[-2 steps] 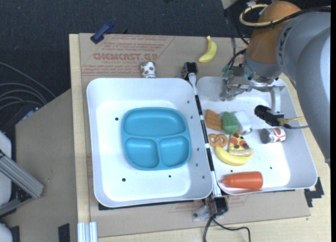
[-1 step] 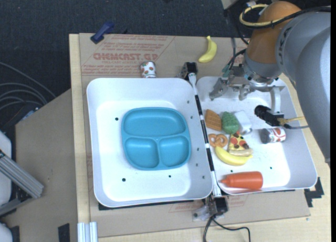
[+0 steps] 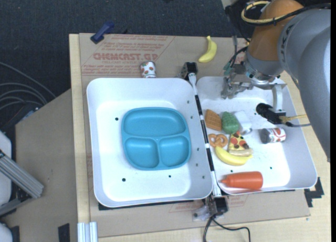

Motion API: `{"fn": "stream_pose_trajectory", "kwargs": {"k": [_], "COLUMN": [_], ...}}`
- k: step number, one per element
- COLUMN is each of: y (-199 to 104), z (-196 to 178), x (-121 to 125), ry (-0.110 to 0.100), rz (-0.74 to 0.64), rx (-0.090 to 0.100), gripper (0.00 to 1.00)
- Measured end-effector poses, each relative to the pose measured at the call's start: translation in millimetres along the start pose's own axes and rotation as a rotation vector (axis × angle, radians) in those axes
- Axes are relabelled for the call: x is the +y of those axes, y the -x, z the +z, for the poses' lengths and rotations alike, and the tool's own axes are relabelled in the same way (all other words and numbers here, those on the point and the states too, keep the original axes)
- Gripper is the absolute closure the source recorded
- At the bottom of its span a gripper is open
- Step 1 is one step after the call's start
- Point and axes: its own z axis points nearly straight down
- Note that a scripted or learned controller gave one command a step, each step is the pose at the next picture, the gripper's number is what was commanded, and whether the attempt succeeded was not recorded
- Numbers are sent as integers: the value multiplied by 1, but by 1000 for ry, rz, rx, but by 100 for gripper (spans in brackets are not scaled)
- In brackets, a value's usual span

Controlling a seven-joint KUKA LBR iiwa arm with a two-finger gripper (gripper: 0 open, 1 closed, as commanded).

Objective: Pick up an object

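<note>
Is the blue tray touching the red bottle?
Apart. The camera view shows the blue tray in the left bin and the red bottle in the right bin, the bins' rims between them.

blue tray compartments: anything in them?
Empty. The blue tray sits in the left bin with all three compartments showing bare blue; the toy food is all in the right bin.

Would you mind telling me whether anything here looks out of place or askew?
Two things lie outside the bins on the brown board behind them: a small yellow toy banana and a small red-and-white can. A blue compartment tray sits in the left white bin.
</note>
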Motion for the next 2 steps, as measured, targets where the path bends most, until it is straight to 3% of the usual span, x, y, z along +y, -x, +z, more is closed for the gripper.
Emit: {"fn": "stream_pose_trajectory", "kwargs": {"k": [1, 2], "y": [0, 0], "z": [0, -10], "x": [0, 1], "ry": [0, 2], "rz": [0, 0], "rx": [0, 0], "gripper": [0, 100]}}
